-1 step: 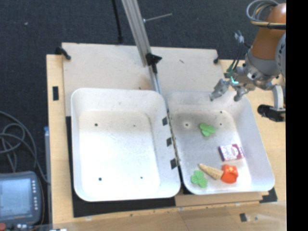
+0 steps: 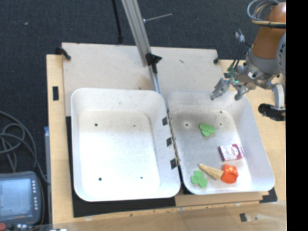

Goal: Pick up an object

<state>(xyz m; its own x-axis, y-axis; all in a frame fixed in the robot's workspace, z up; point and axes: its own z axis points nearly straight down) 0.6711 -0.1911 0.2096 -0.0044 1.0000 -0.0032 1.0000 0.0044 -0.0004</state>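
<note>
The arm [image 2: 267,32] is reaching in from the right, its orange band sitting above the grey wrist. The gripper [image 2: 226,91] is pointing down and leftward, its two fingers [image 2: 217,90] spreading apart with nothing between them, hanging at the upper right of the view.

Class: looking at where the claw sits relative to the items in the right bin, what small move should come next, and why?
Probably lower the open claw forward toward the green piece, the nearest item. The claw hovers empty over the right bin's far rim.
</note>
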